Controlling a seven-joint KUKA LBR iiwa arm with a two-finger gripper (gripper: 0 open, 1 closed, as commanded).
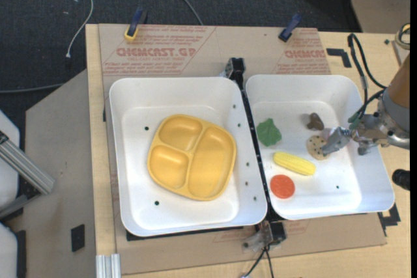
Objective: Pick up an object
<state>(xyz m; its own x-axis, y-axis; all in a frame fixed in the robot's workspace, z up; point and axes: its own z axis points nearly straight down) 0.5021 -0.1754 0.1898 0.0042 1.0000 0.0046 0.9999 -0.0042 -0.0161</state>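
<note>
Gripper lowered into the right bin beside a small round tan piece

The gripper (333, 140) is set low in the right bin (339, 195), its tip at the tan perforated disc (317, 147); whether the fingers are spread or pressed together cannot be told; nothing is seen held. The disc is judged the target, being nearest; a brown lump (315, 120), yellow corn (294, 164), green leafy piece (268, 132) and orange disc (282, 186) lie apart. The yellow divided plate (192, 156) is left in the left bin (130, 205).
</note>
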